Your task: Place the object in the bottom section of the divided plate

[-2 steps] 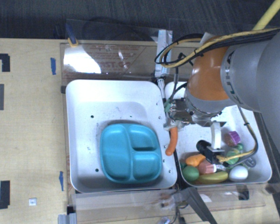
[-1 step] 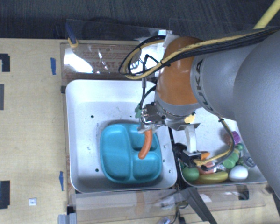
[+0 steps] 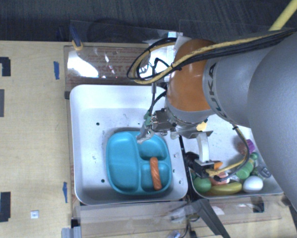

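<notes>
Smooth teal plastic divided plate (image 3: 128, 165), rounded corners, sits in left white bin (image 3: 89, 133). Orange carrot-shaped object (image 3: 155, 173), slim w/ matte skin, lies in the plate's lower-right section. Gripper (image 3: 149, 129) hangs just above plate's top edge, apart from the carrot; can't tell its state. Right bin (image 3: 267, 187) has a yellow banana (image 3: 227, 187), white egg (image 3: 253, 183), green round fruit (image 3: 203, 184).

A pale wooden surface (image 3: 29, 148) is carrying two shallow white bins side by side. The left bin (image 3: 89, 108) is sitting squarely on it, and the right bin (image 3: 267, 188) is lying just beside, largely hidden under the arm. Black corner marks (image 3: 3, 66) and blue tape strips (image 3: 56, 69) are lying on the wood.
</notes>
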Robot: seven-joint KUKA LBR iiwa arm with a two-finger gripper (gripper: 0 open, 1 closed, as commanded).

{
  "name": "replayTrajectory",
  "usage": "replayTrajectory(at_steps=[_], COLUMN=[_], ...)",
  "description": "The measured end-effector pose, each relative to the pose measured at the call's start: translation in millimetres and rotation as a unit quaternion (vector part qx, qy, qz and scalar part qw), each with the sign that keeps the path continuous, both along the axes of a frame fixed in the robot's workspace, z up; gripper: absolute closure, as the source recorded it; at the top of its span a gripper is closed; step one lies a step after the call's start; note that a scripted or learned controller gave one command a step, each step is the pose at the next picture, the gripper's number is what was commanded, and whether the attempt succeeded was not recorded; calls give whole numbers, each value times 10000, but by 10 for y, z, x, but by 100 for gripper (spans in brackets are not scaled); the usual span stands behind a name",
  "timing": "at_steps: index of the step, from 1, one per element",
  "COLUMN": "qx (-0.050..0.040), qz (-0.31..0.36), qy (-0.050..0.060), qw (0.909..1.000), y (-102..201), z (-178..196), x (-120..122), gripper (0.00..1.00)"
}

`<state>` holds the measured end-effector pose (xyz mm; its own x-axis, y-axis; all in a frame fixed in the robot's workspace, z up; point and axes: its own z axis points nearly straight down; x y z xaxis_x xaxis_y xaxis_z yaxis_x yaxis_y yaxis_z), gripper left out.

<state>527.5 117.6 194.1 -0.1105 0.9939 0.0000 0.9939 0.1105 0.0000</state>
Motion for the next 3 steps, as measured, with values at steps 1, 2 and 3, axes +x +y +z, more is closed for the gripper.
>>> replayTrajectory(at_steps=[1,2,3], qx=[-3,-7,-5], qz=[536,1177,-203], qy=[-28,-46,-19], qw=[9986,9930,9998], y=[-381,-583,-262], z=[740,2443,2410], x=[727,1395,1394], gripper=[0,0,0])
